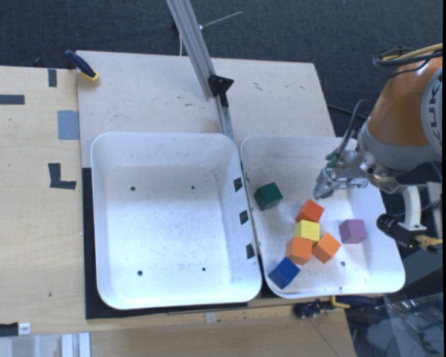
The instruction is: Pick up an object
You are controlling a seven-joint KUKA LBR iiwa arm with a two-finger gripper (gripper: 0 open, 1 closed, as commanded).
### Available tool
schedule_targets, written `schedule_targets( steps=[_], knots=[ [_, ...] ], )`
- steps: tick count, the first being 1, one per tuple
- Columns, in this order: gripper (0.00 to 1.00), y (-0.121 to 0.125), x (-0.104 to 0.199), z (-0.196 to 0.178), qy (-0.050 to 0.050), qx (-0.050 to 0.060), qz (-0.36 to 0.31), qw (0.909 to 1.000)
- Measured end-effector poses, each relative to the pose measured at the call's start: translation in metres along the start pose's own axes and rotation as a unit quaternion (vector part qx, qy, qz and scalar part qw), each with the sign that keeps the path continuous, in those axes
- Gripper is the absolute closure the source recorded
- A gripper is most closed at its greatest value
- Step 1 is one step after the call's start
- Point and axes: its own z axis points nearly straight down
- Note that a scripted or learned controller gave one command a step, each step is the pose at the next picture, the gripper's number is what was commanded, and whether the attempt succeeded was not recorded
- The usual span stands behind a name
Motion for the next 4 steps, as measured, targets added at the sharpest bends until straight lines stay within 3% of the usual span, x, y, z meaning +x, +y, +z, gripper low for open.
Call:
schedule_targets(
  steps=[1,2,4],
  knots=[
    [1.0,0.001,0.0,-0.053,0.0,-0.001,0.0,1.0],
    [1.0,0.006,0.05,-0.035,0.001,0.003,-0.002,1.0],
    [1.0,0.012,0.166,-0.039,0.001,0.003,-0.003,1.0]
  ],
)
